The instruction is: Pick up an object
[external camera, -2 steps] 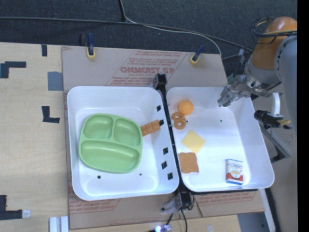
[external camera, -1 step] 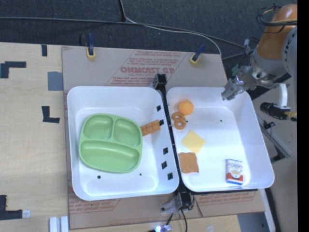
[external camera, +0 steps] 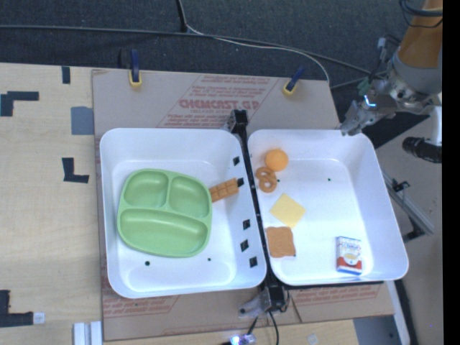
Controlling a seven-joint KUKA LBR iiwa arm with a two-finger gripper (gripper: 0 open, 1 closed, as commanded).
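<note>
The right bin (external camera: 374, 165) holds an orange ball (external camera: 276, 159), a small brown ring (external camera: 267, 180), a yellow cheese slice (external camera: 287, 210), a brown toast slice (external camera: 281, 242) and a small red and white carton (external camera: 349, 255). In the left bin (external camera: 115, 149) lies a green divided plate (external camera: 165, 213), with a tan waffle stick (external camera: 224, 190) at its right edge. My gripper (external camera: 353, 123) hangs over the far right corner of the right bin, above its rim and apart from every object. Nothing shows between its tips.
Both bins rest on a cardboard sheet (external camera: 215, 99) held by two yellow clamps (external camera: 134, 74) at the back. A black divider (external camera: 248, 192) runs between the bins. A cable (external camera: 215, 34) crosses the dark floor behind.
</note>
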